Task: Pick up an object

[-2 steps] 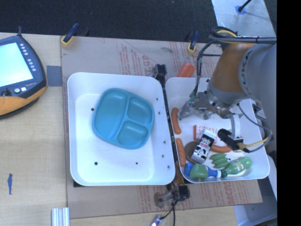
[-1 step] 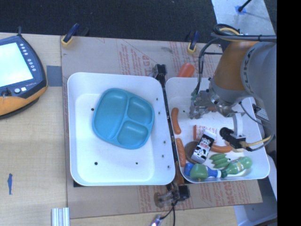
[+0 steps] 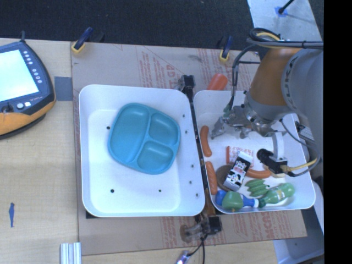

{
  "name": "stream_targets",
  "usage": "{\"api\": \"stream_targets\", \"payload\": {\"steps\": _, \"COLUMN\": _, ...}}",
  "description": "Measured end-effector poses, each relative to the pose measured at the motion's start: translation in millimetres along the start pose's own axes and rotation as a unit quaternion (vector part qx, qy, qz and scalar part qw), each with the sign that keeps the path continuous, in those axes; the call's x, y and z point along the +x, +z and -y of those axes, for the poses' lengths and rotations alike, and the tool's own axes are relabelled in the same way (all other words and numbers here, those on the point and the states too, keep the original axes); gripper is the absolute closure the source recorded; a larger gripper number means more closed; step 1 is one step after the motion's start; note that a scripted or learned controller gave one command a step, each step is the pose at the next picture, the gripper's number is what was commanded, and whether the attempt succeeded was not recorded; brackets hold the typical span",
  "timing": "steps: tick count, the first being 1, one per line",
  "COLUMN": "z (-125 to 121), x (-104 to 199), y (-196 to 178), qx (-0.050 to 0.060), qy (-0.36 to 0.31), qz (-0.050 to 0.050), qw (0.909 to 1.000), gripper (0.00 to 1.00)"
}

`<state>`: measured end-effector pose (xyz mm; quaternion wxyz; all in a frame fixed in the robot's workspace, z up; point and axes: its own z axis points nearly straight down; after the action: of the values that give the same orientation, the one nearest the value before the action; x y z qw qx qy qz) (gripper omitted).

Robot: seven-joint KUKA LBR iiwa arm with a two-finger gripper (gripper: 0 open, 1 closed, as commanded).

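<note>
The big grey arm with the orange band is reaching in from the right and hanging over the right bin. Its jaws are pointing down over the top part of that bin, and I cannot tell if they are apart or together. Nothing is showing between them.

The toys to pick up are lying in the right bin. A long orange hot dog is lying along the left wall, and another one is lying just below it. A small black and white box is sitting near the middle, tilted. A white and red card is lying just above the box. A green bottle is resting at the bottom, beside green pea pods and a green and blue toy.

The left bin is holding a blue plate with three parts. An orange thing is lying on the desk just above the right bin. A screen with an orange case is sitting far left
</note>
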<state>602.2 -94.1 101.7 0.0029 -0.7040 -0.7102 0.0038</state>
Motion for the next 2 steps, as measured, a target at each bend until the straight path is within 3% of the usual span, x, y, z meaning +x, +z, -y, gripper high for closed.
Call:
{"api": "stream_targets", "payload": {"steps": 1, "z": -54, "x": 0, "y": 9, "qx": -0.003, "qy": 0.003, "qz": -0.001, "qw": 1.0000, "gripper": 0.00}}
{"api": "stream_targets", "payload": {"steps": 2, "z": -54, "x": -1, "y": -1, "qx": -0.002, "qy": 0.001, "qz": -0.001, "qw": 1.0000, "gripper": 1.00}}
